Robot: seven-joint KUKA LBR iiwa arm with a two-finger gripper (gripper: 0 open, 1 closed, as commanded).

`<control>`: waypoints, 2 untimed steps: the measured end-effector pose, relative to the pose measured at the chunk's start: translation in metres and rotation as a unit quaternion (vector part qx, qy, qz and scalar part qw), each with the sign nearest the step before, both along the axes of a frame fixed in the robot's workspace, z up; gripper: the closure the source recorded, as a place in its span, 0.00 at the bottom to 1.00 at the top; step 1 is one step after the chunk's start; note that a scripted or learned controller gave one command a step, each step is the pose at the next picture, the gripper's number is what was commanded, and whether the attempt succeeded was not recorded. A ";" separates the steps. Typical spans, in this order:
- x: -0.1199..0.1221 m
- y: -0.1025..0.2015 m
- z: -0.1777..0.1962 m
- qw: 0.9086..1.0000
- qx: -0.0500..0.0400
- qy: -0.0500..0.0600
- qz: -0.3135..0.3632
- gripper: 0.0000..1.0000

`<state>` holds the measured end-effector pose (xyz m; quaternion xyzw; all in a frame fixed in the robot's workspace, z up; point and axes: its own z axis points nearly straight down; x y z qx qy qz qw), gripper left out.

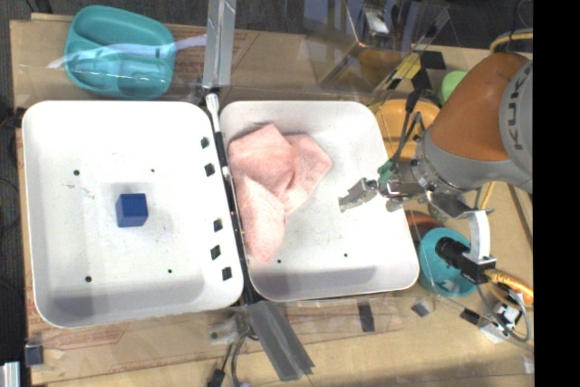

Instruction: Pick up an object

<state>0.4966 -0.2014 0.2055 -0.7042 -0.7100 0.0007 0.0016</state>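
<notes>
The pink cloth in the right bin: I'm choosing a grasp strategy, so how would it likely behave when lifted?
The crumpled pink cloth lies in soft folds, so it is probably floppy and would drape from a pinch. It looks thin, so likely light. It spreads toward the white right bin's left wall, so a push may bunch it rather than slide it. The two-finger gripper sits beside it.

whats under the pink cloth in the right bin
The pink cloth lies crumpled on the floor of the right bin, against its left wall. Bare white floor shows around it. Whatever might sit beneath its folds is covered and cannot be seen. The hand is over the floor beside it.
</notes>
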 end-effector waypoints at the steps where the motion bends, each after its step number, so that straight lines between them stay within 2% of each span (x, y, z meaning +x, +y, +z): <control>1: 0.065 0.024 -0.053 1.000 -0.001 0.000 -0.026 0.00; 2: 0.125 0.029 -0.114 1.000 0.000 -0.001 0.001 0.00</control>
